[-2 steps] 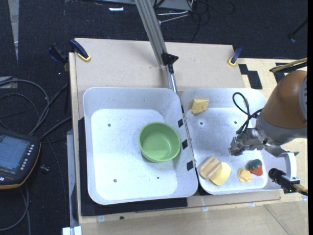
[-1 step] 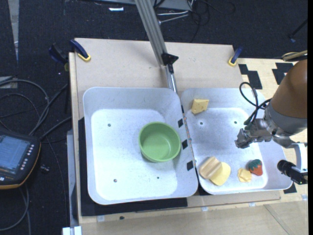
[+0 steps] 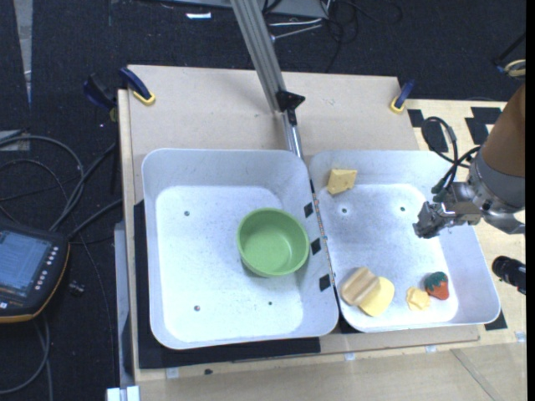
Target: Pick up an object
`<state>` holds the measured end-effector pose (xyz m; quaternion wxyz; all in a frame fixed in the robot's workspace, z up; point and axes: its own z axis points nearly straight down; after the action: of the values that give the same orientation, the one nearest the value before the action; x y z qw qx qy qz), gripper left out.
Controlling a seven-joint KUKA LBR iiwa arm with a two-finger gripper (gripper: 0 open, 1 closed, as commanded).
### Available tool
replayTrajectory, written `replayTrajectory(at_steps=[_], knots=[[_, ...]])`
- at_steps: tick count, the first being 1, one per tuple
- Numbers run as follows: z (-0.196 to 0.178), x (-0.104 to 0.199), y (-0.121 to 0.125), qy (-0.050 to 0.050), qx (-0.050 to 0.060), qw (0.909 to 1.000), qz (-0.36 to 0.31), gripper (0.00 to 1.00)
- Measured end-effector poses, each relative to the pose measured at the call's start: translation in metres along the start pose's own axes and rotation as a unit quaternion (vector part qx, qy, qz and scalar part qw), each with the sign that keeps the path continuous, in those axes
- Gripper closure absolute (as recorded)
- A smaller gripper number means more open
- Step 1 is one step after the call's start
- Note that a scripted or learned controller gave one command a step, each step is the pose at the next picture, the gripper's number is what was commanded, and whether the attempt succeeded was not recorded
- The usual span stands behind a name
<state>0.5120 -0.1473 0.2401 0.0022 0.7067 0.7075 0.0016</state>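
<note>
Nearest: yellow foam pieces (image 3: 368, 291) and strawberry toy (image 3: 436, 285) along right bin (image 3: 393, 197) front. Claw (image 3: 428, 224) above strawberry, grip unclear. Approach step; next, descend on one.

Arm, single, reaching in from the right.
Grey wrist with orange band above it at the right edge; dark gripper (image 3: 428, 222) at its end, pointing leftward and down; finger state indistinct.

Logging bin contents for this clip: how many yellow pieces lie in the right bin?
3: a wedge by the far rim, a large chunk near the front, a small piece beside the red-and-green toy.
</note>
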Motion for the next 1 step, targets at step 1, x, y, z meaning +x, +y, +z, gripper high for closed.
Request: replayTrajectory(at_steps=[1], knots=[[-0.0138, 0.0000, 0.0004, 0.000, 0.002, 1.0000, 0.000, 1.00]])
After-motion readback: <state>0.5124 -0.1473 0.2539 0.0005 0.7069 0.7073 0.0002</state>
